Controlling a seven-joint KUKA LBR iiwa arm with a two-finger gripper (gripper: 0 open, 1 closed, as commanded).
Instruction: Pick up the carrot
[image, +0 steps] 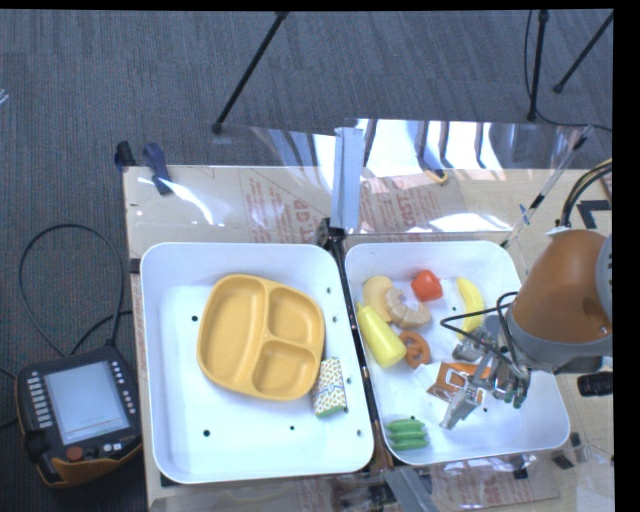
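Note:
The right bin holds several toy foods. A small curved orange piece, which looks like the carrot, lies near the bin's middle, just right of a yellow oblong toy. My gripper hangs low over the bin's lower right part, to the right of and below that piece. It sits against an orange-and-white item, which is partly hidden under it. The arm's orange band covers the bin's right edge.
Also in the right bin are a red toy, a banana, beige pieces and a green piece. The left bin holds a yellow divided plate and a patterned sponge. A pendant lies at far left.

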